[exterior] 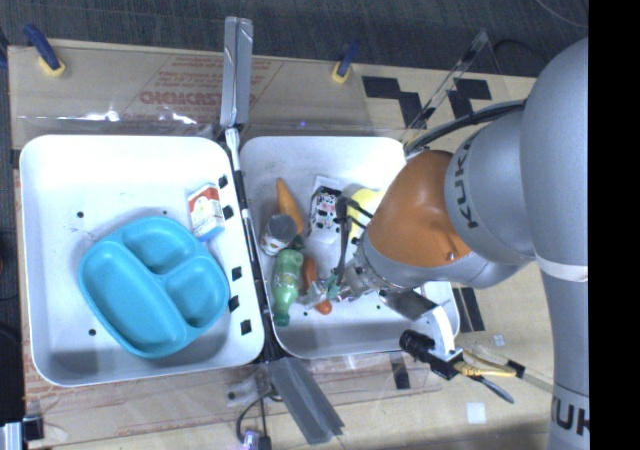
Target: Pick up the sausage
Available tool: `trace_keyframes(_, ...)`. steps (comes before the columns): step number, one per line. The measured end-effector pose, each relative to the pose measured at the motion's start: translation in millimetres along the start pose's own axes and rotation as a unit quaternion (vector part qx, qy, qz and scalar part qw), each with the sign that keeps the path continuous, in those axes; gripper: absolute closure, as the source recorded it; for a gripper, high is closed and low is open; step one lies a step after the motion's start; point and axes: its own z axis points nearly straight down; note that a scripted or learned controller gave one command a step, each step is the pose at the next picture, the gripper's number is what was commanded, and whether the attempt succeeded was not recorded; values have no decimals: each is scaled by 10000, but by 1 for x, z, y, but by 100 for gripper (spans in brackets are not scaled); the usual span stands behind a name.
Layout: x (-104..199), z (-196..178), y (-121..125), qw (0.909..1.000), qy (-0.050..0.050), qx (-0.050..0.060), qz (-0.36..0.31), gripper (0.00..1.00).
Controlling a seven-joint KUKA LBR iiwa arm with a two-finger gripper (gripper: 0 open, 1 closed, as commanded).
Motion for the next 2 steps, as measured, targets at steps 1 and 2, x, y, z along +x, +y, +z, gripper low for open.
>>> trace_keyframes(1,70,-119,23,9968,-14,-7,802,100)
trace_keyframes(2,61,-106,19,9912,-3,16,1321,100)
